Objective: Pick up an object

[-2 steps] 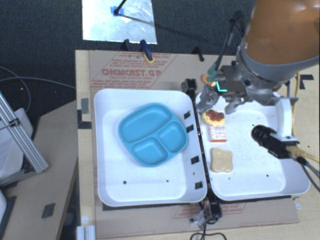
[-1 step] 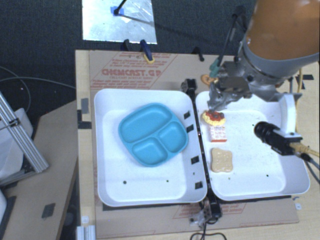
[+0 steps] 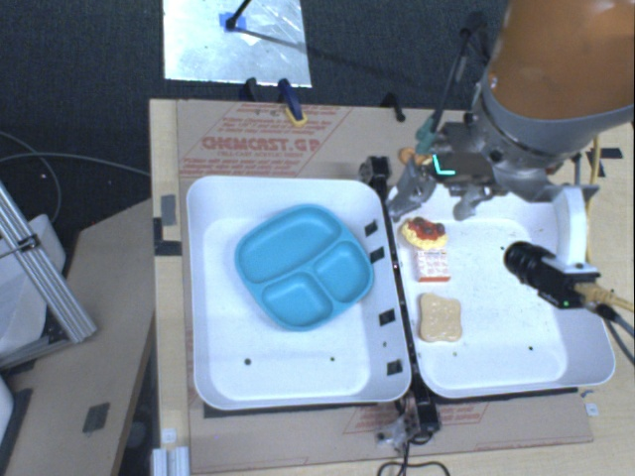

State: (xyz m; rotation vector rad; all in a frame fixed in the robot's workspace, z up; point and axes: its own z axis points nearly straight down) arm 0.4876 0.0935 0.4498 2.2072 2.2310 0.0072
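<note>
Where arm [image 3: 556, 48] reaches over right bin [image 3: 585, 365] at its 11 o'clock corner, gripper [image 3: 433, 204] hangs with claw spread wide, nothing between fingers. Round yellow toy with red topping [image 3: 424, 232] lies just at gripper's 6 o'clock, close to bin's 9 o'clock wall. Small red-and-white packet [image 3: 433, 265] just beside toy, at its 6 o'clock. Toast slice [image 3: 440, 317] further toward 6 o'clock, apart from packet. Left bin [image 3: 213, 365] holds blue divided plate [image 3: 303, 266] near centre, three compartments, set askew.
</note>
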